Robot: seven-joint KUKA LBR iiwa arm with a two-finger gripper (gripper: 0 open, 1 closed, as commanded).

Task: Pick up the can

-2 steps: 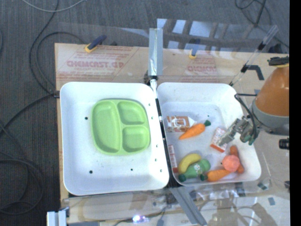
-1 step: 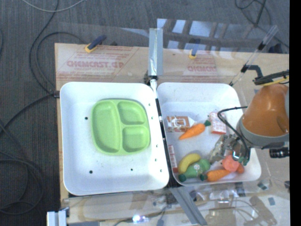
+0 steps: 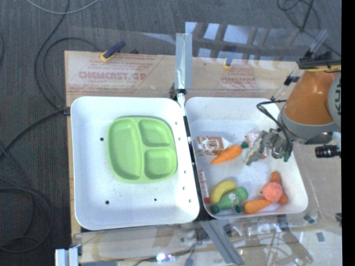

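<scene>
We see the can lying on its side in the right bin. It is small and brown-orange, with a white label facing up. It rests on the bin's floor close to the left wall, in the bin's far half, its long axis running across the bin.

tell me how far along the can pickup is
Done: the gripper has reached into the right bin, beside the carrot. In hand: nothing visibly held. Left: finding and lifting the can; I cannot pick one out among the toy food, so the grasp is ahead.
</scene>
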